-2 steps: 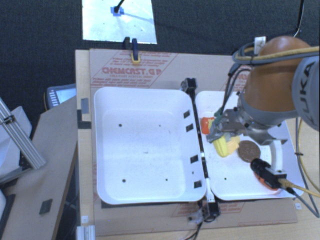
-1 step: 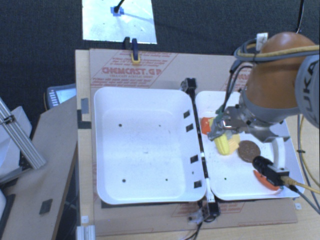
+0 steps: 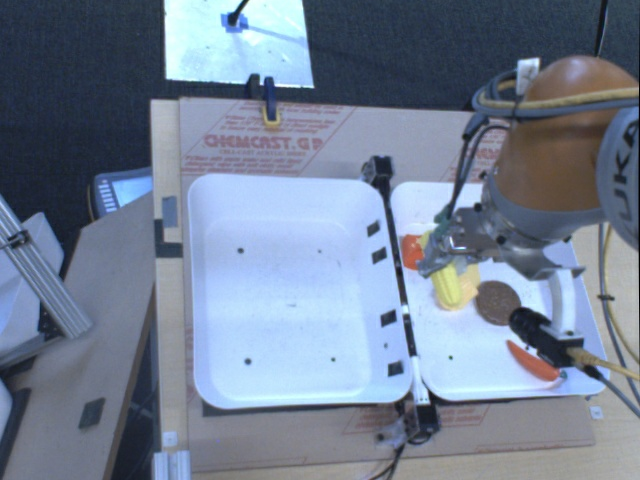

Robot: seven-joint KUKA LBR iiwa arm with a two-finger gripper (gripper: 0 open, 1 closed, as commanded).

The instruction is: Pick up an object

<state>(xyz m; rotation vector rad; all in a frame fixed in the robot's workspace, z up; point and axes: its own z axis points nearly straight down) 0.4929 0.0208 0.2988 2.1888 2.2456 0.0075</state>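
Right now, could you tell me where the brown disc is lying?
The brown disc lies in the right-hand bin, just right of the yellow object and below the gripper.

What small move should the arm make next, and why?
Probably a short drop straight down. The hand hovers over the right bin, right above the yellow piece, with an orange piece just beside it. I cannot tell the finger state.

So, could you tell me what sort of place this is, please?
Probably a robotics lab's grasping test bench: two white bins clamped on a board, a KUKA arm over toy-like items, loose cabling.
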